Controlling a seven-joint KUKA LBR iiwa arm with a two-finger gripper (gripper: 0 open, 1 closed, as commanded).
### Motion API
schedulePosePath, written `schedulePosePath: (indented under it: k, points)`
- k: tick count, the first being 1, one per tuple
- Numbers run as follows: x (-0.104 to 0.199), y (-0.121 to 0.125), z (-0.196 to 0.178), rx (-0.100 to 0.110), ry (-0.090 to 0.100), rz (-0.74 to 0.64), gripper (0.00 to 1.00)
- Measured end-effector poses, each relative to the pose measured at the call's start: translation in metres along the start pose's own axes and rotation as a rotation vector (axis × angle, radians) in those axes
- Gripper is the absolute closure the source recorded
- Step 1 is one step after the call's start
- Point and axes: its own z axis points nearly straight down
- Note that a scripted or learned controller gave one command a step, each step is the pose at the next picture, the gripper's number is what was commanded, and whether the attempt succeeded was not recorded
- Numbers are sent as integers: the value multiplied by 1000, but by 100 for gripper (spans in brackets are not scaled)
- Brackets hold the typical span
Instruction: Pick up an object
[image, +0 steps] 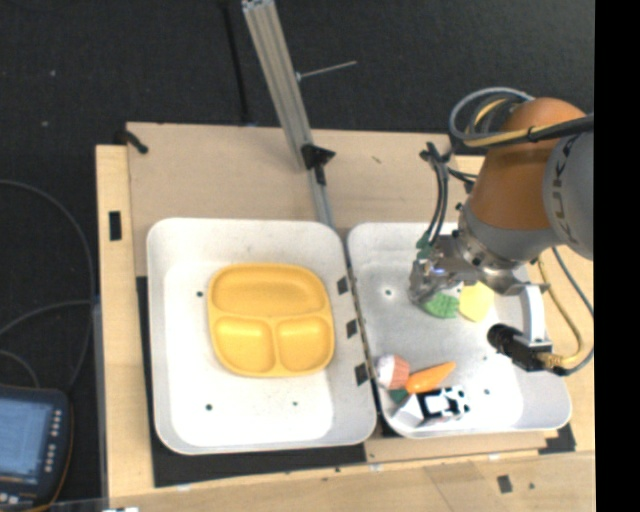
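A green toy (438, 305) lies in the right bin (520, 405) beside a yellow piece (476, 301), right under the gripper (432, 285). Whether the gripper has closed on it I cannot tell. Nothing looks lifted yet. A carrot (432, 376) lies nearer the front; the left bin (180, 330) holds a yellow tray (270, 318).

**Grey arm, orange band**

Bulky grey arm (520, 215) with a broad, rounded orange band (520, 165) above the wrist. Looped grey cables (478, 108) over the top, thin black cable at the left side. Small metallic gripper (432, 278); black fitting (515, 345) with white bracket lower right.
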Motion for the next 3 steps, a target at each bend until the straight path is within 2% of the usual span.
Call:
schedulePosePath:
  k: [2, 3]
  points:
    - [91, 2, 8, 3, 0, 2, 100]
    - [154, -7, 2, -1, 1, -1, 100]
